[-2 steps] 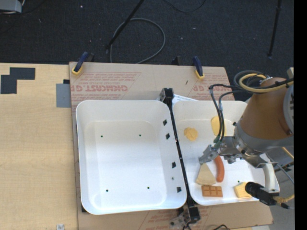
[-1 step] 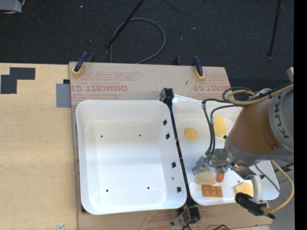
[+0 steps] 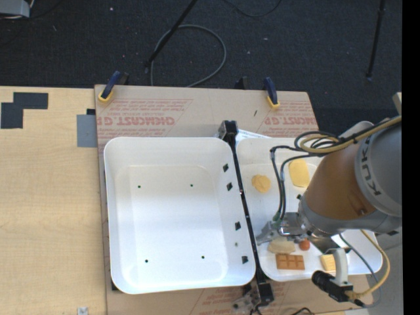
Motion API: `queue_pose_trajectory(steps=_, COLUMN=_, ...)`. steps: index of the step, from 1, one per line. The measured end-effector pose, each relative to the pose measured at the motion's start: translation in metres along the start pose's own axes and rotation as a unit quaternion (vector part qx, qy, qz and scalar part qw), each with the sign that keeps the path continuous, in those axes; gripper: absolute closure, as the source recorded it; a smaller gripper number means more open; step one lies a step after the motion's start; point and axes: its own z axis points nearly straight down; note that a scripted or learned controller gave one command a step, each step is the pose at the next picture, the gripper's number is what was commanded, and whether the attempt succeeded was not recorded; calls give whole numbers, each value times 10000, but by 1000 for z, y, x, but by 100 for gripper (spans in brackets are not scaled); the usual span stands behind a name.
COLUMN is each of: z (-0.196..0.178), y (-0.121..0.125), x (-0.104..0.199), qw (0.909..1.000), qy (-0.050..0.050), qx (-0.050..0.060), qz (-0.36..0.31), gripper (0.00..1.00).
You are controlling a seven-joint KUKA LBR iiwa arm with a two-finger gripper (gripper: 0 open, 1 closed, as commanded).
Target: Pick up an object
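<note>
— Standing this close, what do you see nearest us?

— At the near edge of the right bin (image 3: 374, 262) sits a brown waffle-like square (image 3: 289, 262), with a small yellow block (image 3: 327, 262) just beside it. Right behind those lie a pale beige lump (image 3: 282, 247) and a tiny red piece (image 3: 304, 245), close together.

— And the hand?

— The hand (image 3: 281, 229) hangs low just above that beige lump, under the orange band of the arm (image 3: 335, 189). I cannot tell whether it is spread or pressed together; the wrist covers too much, and I see nothing pinched in it.

— So how should it go about the pick?

— I'd judge the beige lump the likeliest target. It should settle straight down, centred on the lump, keeping off the red piece and the dark divider (image 3: 237, 202) between the bins, then squeeze gently, since the thing looks soft, and lift slowly

— Anything farther back?

— An orange round piece (image 3: 262, 183) near the divider, and beyond it a yellow piece (image 3: 300, 172) by the arm's cable. The left bin (image 3: 118, 209) lies alongside, and two clamps (image 3: 272, 93) hold the cardboard (image 3: 197, 110) to the desk (image 3: 46, 209) at the far end
</note>
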Motion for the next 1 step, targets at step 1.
queue_pose_trajectory(steps=1, z=-12, y=0, x=-1, qw=10000, qy=-3, qx=-10, qz=8, gripper=100)
